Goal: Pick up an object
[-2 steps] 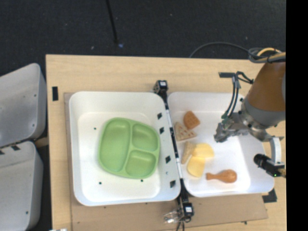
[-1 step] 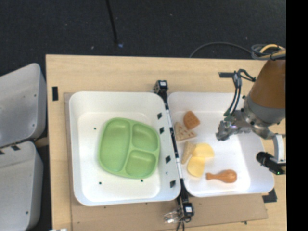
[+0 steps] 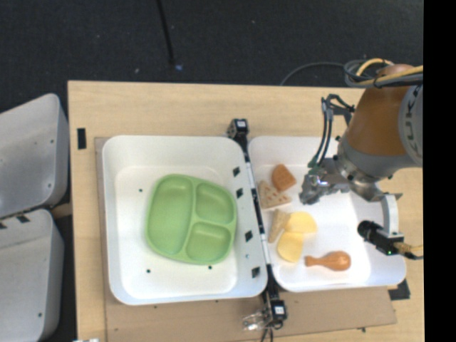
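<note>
The right white bin (image 3: pixel 370 276) holds several toy food pieces: an orange-brown bread chunk (image 3: pixel 283 177), a tan cheese wedge (image 3: pixel 271 194), a yellow piece (image 3: pixel 301 224), a paler yellow piece (image 3: pixel 290 247) and an orange drumstick (image 3: pixel 330 261). My gripper (image 3: pixel 312 189) hangs over the right bin, just right of the bread chunk and above the yellow piece. Nothing shows between its fingers.
The left white bin (image 3: pixel 121 191) carries a green sectioned tray (image 3: pixel 191 219). A black divider rail (image 3: pixel 249 198) runs between the bins. The arm's orange band (image 3: pixel 377 130) and cables hang over the right bin's far right side. A grey chair (image 3: pixel 28 162) stands left of the bench.
</note>
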You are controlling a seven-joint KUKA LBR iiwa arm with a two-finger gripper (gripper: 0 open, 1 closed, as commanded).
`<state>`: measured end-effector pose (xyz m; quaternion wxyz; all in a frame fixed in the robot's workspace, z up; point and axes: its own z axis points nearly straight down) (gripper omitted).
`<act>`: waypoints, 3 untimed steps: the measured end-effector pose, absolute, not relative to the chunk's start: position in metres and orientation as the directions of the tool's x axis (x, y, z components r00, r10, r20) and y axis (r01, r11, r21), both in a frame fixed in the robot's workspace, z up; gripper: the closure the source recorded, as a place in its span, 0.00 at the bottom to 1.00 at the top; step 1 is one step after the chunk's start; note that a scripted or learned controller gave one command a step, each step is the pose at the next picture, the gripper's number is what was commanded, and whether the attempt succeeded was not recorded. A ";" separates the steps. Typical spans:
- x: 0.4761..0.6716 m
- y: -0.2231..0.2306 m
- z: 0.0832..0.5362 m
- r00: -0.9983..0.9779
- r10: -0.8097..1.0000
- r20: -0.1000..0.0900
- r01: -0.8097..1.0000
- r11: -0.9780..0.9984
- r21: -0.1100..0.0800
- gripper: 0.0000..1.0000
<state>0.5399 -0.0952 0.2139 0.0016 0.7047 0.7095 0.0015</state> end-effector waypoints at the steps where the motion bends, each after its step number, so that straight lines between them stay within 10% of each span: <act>1: 0.556 -0.038 0.227 -0.009 1.000 0.001 1.000 0.009 0.003 1.00; 3: 0.586 0.063 0.229 -0.006 1.000 0.000 1.000 0.006 0.001 1.00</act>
